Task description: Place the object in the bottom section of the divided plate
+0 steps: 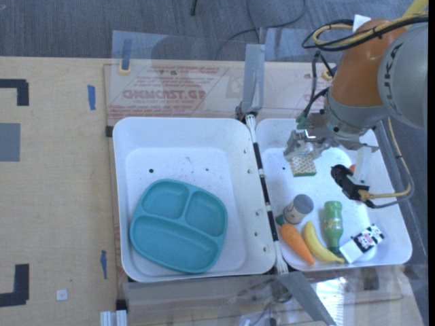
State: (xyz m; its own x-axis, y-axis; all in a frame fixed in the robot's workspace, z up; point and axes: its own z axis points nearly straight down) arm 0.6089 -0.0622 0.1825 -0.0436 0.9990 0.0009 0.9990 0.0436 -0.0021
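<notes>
A teal divided plate [178, 226] lies in the left bin [129, 148], with two small sections at its far side and one large section nearest the front. My gripper [303, 152] hangs over the back of the right bin [401, 250]. It is shut on a small tan waffle-patterned piece with a green edge [304, 165], whose top edge sits between the fingers. The piece is well to the right of the plate, beyond the divider between the bins.
The front of the right bin holds a carrot [297, 242], a banana [319, 243], a green bottle [332, 223], a small grey-lidded jar [298, 209] and a black-and-white block [363, 240]. A black part with a yellow cable [346, 180] hangs off the arm.
</notes>
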